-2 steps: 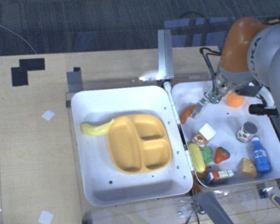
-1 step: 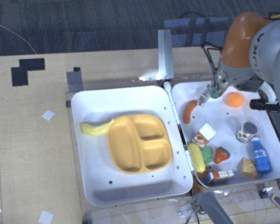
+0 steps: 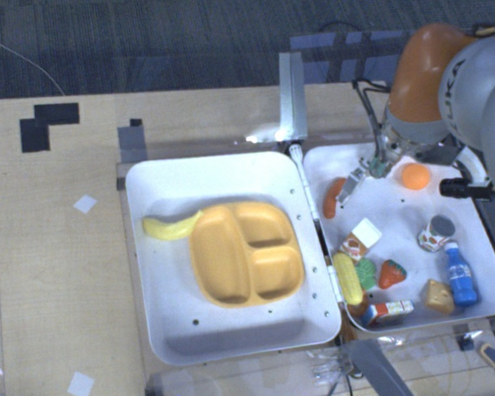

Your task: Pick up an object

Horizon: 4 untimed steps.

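Two shallow white bins sit side by side on a pale wooden surface [image 3: 54,283], seen from above at a slant. The left bin [image 3: 169,333] holds a yellow divided tray [image 3: 240,255] in its middle, with a yellow banana [image 3: 171,227] lying against the tray's upper left corner. The right bin [image 3: 398,212] is crowded with small toys. A grey robot arm [image 3: 482,89] with an orange band [image 3: 423,73] reaches in from the right, over the far end of this bin. Its pincer [image 3: 361,176] hangs low near the bin's upper left area, just beside the right end of a red sausage-shaped toy [image 3: 334,197] that lies tilted close to the wall shared by the two bins. Whether the pincer is open or closed cannot be told from here, and nothing can be seen gripped in it. An orange ball [image 3: 415,176] rests just to the right of the pincer. Nearer the middle of the bin lies a white block [image 3: 365,232], touching a small printed can [image 3: 352,247] below it. Along the left wall lies a yellow corn cob [image 3: 347,279], with a green toy [image 3: 364,273] and a red strawberry [image 3: 392,272] beside it. A small red and white bottle [image 3: 391,310] lies flat at the near edge. On the right side are a grey disc [image 3: 442,226], a patterned cup [image 3: 430,239], a blue bottle [image 3: 459,276] and a tan wedge [image 3: 436,296].
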Motion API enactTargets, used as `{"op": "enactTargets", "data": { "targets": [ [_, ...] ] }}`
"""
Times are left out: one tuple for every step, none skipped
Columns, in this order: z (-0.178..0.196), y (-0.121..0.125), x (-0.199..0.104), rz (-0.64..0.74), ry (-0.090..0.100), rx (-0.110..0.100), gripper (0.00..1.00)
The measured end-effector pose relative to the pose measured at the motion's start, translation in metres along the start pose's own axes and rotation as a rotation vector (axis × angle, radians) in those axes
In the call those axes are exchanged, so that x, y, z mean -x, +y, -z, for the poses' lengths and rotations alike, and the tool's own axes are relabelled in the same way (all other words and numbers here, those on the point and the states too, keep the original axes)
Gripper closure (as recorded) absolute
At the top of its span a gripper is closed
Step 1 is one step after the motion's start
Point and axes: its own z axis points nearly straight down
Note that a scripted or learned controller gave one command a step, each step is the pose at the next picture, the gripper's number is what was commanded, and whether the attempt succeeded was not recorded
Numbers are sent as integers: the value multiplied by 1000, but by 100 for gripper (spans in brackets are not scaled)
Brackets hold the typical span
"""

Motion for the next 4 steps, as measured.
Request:
{"op": "enactTargets", "data": {
  "targets": [
    [-6,1,-2,35,-7,-10,0],
    [6,7,-1,42,-26,9,100],
    [3,6,-7,45,-5,-3,0],
    [-10,-3,-2,231,0,-12,0]
  ]
}}
